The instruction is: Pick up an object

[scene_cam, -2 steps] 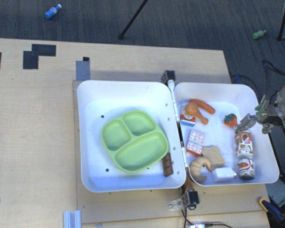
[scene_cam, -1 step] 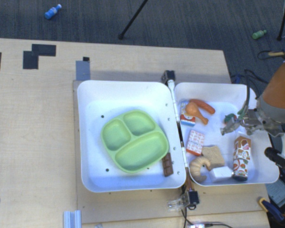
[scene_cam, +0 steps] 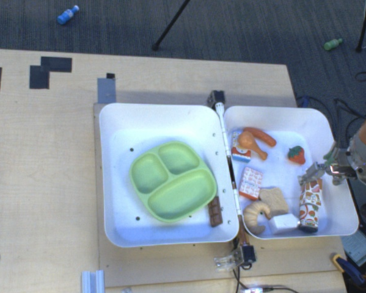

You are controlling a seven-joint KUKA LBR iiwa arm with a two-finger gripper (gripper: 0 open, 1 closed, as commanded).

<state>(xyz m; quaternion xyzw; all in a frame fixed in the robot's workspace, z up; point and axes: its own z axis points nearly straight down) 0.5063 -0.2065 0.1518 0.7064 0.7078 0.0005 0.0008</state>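
The right bin (scene_cam: 317, 124) is crowded along its left and lower parts: a carrot (scene_cam: 259, 137), a small carton (scene_cam: 241, 154), a checked packet (scene_cam: 251, 183), a bread slice (scene_cam: 273, 200), a croissant (scene_cam: 256, 215) and a printed tube (scene_cam: 310, 205) lie close together, with bare floor around the strawberry (scene_cam: 296, 154) in the upper right. In the left bin (scene_cam: 118, 163), the green divided plate (scene_cam: 173, 180) takes the middle and a brown bar (scene_cam: 214, 212) lies by the divider, leaving open floor along the left wall and top.
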